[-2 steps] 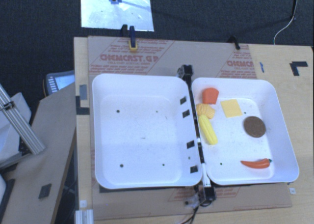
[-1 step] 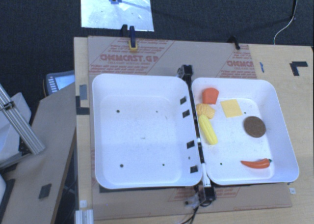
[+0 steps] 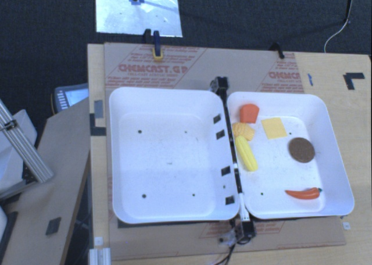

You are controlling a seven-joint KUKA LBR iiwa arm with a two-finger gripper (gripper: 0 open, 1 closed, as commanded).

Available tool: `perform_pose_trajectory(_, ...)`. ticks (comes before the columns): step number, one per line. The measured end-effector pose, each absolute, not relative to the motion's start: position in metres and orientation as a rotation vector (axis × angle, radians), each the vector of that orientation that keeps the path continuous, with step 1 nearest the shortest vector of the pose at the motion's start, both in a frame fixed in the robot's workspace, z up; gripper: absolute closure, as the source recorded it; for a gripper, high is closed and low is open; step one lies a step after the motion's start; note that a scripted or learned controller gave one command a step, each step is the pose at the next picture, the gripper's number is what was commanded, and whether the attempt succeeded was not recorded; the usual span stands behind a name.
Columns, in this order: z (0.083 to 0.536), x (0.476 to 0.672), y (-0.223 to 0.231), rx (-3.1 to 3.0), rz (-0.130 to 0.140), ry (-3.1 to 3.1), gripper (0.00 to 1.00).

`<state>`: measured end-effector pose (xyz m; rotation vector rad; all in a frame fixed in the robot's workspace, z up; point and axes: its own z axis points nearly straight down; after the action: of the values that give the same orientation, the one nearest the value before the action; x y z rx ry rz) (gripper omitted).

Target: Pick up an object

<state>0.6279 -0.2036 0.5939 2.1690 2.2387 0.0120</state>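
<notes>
Five items are seen in the right bin (image 3: 334, 142): one orange block (image 3: 249, 113), one yellow square (image 3: 274, 128), one brown disc (image 3: 301, 150), one corn cob (image 3: 246, 153) and one chili (image 3: 303, 193); the gripper's state cannot be told.

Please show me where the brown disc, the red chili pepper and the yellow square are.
brown disc (image 3: 301, 150), camera view, centre of its top face.
red chili pepper (image 3: 302, 194), camera view, middle of its body.
yellow square (image 3: 274, 128), camera view, centre of its flat face.

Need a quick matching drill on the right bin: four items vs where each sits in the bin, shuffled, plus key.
Items:
1. orange block
2. yellow square
3. brown disc
4. red-orange chili

Places in the right bin:
A. near the front wall
B. middle, right of the yellow square
C. back, by the divider
D. just right of the orange block

Pairs: 1-C, 2-D, 3-B, 4-A
</notes>
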Motion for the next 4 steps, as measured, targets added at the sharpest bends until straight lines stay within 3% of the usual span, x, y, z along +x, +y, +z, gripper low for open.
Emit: perform_pose_trajectory(4, 0.64, 0.629, -0.201, 2.138, 0.019, 2.248, 1.0)
